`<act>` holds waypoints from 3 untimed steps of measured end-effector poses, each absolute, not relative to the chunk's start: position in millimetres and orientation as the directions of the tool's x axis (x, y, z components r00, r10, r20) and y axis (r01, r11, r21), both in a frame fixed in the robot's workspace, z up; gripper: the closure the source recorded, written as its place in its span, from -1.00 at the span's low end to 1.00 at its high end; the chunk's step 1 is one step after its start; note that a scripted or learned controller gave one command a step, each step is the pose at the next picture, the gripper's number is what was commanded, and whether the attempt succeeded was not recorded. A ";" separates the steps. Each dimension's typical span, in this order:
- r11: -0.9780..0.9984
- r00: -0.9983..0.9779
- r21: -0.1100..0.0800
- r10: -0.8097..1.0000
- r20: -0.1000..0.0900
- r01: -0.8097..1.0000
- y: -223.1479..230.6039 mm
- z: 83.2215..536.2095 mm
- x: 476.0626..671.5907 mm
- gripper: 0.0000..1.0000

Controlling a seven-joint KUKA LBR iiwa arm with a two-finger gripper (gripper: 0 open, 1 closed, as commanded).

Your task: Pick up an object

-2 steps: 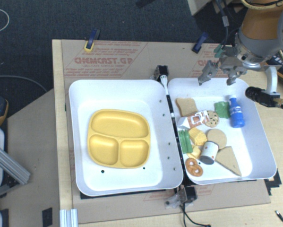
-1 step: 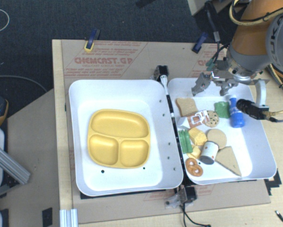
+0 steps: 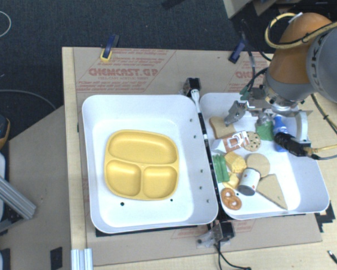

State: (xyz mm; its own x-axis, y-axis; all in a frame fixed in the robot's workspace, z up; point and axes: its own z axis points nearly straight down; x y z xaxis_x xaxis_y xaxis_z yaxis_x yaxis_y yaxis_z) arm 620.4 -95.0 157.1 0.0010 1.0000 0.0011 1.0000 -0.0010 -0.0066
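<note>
Tray (image 3: 140,163): yellow, three compartments, lying flat in the middle of the left bin (image 3: 95,151).
Toast slice (image 3: 220,126): tan, flat, at the far left of the right bin (image 3: 320,193).
Cookie (image 3: 252,142): round, dark-speckled, beside a small orange-and-white card (image 3: 233,142).
Green piece (image 3: 220,167): long, along the right bin's left wall.
Yellow chunks (image 3: 234,163): clustered mid-bin.
Cylinder (image 3: 247,181): white, dark end, tipped on its side.
Pretzel (image 3: 230,198): orange, near corner.
Wedge (image 3: 274,189): tan, flat, just right of the cylinder.

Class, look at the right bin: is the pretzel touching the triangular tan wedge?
Apart. The camera view shows the pretzel at the bin's near left and the tan wedge further right, with white bin floor plainly visible between them.
</note>
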 end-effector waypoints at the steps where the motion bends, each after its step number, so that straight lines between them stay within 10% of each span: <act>1: 0.000 0.000 -0.005 1.000 0.001 1.000 -98.1 114.0 617.5 -1.00; 2: 0.000 0.000 0.000 1.000 0.001 1.000 -97.5 87.3 619.1 -1.00; 3: -0.001 0.001 0.012 1.000 -0.001 1.000 -98.2 101.4 622.0 1.00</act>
State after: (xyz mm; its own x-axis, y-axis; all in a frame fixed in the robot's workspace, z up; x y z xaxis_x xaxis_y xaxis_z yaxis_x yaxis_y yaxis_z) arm 622.0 -98.2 101.4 0.0009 1.0000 -0.0008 0.9999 -0.0009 0.0117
